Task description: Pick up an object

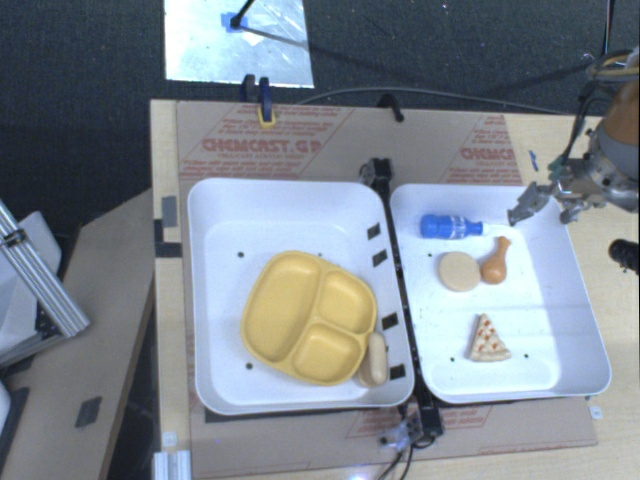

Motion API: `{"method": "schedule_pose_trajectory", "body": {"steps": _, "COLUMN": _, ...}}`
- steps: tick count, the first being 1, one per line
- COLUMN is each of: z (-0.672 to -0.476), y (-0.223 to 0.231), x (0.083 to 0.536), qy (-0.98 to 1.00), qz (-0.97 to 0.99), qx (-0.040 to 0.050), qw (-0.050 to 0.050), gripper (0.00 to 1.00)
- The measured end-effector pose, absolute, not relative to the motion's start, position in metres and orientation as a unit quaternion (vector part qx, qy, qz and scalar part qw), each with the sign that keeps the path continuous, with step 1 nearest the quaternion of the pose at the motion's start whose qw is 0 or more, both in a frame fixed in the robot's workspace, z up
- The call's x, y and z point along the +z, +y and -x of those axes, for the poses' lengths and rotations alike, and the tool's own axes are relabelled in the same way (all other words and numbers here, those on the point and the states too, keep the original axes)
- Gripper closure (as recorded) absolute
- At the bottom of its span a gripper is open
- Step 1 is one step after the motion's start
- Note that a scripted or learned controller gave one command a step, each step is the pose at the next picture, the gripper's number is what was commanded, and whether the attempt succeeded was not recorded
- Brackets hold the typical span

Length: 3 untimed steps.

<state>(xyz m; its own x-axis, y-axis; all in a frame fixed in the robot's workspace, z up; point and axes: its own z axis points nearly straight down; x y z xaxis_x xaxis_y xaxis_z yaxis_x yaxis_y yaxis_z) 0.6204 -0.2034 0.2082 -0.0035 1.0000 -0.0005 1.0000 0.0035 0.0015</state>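
The right bin point(570, 313) holds a blue bottle point(450, 227) lying on its side, a round beige disc point(460, 271), a brown drumstick point(496, 260) and a pizza slice point(488, 339). My gripper point(546, 208) hangs over this bin's far right corner, up and to the right of the drumstick. Its two fingers stand apart, open, with nothing between them. In the left bin point(220, 268) lies a yellow divided tray point(310, 317), with a small beige roll point(375, 358) against its right side.
A black divider with clips point(392, 268) runs between the two bins. Cardboard point(300, 138) lies under the bins. A shiny sheet point(238, 28) and a blue-yellow clamp point(264, 100) sit at the back. An aluminium rail point(35, 278) stands at the left.
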Motion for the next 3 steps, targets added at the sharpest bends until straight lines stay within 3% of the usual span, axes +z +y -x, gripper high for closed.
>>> {"method": "schedule_pose_trajectory", "body": {"steps": 2, "z": -0.630, "y": -0.206, "x": 0.103, "qy": 0.708, "qz": -0.706, "qx": -0.0002, "qw": 0.000, "gripper": 0.00}}
{"method": "schedule_pose_trajectory", "body": {"steps": 3, "z": -0.630, "y": -0.205, "x": 0.084, "qy": 0.709, "qz": -0.705, "qx": 0.0002, "qw": 0.001, "gripper": 0.00}}
